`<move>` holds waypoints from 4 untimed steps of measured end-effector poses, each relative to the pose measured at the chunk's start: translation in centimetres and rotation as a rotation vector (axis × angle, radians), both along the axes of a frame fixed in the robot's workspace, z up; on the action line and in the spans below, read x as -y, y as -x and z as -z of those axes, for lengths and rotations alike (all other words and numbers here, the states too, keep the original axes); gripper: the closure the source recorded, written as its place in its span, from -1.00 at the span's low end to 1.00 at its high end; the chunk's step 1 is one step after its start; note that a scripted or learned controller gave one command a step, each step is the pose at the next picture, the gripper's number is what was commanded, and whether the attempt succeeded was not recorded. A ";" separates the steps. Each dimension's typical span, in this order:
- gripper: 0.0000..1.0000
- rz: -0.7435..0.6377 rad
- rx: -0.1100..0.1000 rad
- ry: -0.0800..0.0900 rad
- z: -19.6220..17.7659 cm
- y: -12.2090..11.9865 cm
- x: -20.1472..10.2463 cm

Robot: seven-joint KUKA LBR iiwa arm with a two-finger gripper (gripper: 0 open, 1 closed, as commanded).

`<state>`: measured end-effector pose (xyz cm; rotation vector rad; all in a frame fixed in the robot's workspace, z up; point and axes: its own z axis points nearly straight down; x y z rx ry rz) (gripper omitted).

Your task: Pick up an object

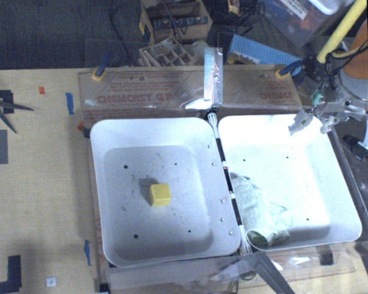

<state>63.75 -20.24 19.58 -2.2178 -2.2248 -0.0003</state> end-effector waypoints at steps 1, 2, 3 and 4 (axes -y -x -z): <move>-1.00 -0.190 0.000 0.001 7.1 -0.8 1.6; 1.00 -0.193 0.006 0.004 5.9 -1.0 1.5; 1.00 -0.185 0.006 0.003 6.3 -3.1 -2.6; 1.00 0.205 0.004 0.003 5.5 -3.1 0.7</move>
